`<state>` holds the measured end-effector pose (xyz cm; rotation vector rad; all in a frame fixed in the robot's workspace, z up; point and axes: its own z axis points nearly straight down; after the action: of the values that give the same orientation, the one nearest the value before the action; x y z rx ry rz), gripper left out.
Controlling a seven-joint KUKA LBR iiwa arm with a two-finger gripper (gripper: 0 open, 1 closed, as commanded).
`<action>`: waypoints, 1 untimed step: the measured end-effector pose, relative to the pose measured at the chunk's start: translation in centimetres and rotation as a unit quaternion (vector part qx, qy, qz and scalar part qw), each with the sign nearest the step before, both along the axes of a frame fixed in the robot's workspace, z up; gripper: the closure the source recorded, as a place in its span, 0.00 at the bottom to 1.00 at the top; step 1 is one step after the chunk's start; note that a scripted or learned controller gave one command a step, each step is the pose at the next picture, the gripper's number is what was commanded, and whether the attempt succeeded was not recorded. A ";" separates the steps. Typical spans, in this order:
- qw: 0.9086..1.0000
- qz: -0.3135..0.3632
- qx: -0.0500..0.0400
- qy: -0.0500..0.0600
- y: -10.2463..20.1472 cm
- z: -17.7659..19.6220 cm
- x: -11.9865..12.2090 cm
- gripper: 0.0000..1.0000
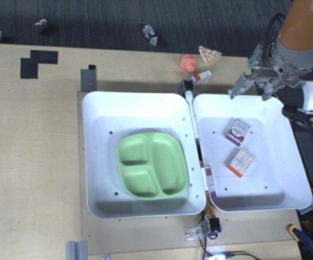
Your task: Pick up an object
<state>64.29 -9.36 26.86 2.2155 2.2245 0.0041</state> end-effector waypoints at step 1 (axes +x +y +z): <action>1.000 -0.001 0.000 0.002 -0.9 -12.2 1.6 0.00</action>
<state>65.87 -10.28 14.67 2.2201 2.2238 0.0006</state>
